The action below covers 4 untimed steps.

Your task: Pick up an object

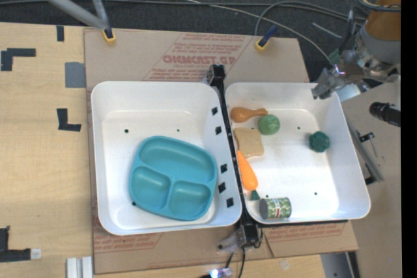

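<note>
Up at the right edge of the frame, the gripper [324,89] hangs over the far right corner of the right bin [339,140], its dark tip just above the bin's rim. Whether it is open or closed cannot be told from this angle, and nothing shows between its tips. Above it the arm [381,16] rises toward the upper right corner of the frame, grey with its orange band.

Below and left of the gripper, a dark green ball [319,141] lies on the right bin's floor, apart from the other things. Further left, a lighter green ball [269,124] sits just beside the thick end of a brown drumstick-shaped piece [247,114], which lies near the bin's upper left corner. Just below those, a tan slice of bread [249,142] lies flat, and an orange carrot [246,170] runs down from its lower left edge along the bin's left wall. Near the lower edge of the bin a small can [276,208] with a green and red label lies on its side.

Left of the divider, the left bin [111,107] holds a blue sectioned plate [172,178], lying flat toward the bin's lower middle. Both bins rest on a brown cardboard sheet [189,55] on the wooden bench [39,140], with black cables [215,6] crossing the dark strip at the top of the frame.
</note>
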Available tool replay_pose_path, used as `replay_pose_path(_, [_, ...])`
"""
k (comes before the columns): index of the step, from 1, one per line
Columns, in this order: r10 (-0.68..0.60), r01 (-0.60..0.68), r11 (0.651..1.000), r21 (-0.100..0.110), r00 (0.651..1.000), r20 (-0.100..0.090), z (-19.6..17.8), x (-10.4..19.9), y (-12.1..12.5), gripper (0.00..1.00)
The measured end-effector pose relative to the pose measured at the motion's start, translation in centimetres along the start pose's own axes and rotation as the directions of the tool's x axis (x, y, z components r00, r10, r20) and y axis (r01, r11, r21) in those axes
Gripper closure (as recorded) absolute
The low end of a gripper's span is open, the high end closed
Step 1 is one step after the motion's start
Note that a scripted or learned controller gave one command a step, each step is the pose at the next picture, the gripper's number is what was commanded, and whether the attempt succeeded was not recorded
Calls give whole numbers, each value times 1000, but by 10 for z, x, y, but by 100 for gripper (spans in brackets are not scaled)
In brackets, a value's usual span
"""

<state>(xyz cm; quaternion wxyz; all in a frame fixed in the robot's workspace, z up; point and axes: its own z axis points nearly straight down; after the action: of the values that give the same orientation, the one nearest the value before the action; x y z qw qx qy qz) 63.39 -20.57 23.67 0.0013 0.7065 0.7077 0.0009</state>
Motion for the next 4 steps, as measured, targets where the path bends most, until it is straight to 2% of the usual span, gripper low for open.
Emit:
replay_pose_path(2, [-2,2,1000,5,1000,-1,-2,86,-24,100])
replay_pose_path(4, [-4,4,1000,7,1000,-1,20,181,-49,100])
